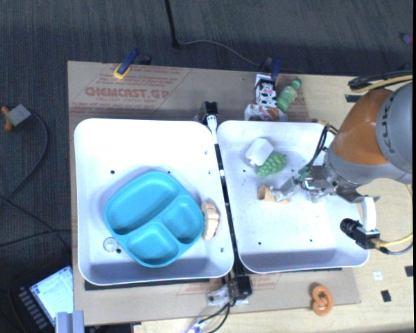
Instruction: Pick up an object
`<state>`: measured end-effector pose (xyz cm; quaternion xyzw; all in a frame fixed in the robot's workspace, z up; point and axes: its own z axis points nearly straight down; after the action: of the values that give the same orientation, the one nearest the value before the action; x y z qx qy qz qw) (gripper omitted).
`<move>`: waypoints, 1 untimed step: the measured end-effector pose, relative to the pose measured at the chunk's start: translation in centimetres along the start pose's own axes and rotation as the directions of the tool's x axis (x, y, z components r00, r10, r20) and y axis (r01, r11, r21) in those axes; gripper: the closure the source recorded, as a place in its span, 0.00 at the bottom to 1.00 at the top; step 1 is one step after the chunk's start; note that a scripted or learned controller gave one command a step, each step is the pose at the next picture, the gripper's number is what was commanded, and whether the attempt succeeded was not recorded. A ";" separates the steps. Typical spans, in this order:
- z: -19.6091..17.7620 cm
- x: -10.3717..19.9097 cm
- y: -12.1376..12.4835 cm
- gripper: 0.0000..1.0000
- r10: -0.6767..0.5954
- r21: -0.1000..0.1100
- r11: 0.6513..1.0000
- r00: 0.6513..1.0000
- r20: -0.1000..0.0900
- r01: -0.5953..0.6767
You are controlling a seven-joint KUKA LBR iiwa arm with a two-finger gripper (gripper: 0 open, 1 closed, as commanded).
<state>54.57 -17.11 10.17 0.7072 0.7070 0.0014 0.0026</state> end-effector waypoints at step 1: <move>1.3 3.5 -1.0 0.00 0.001 -0.005 1.000 1.000 0.004 -0.001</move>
<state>53.58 -13.66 8.84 0.7074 0.7068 0.0016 0.0060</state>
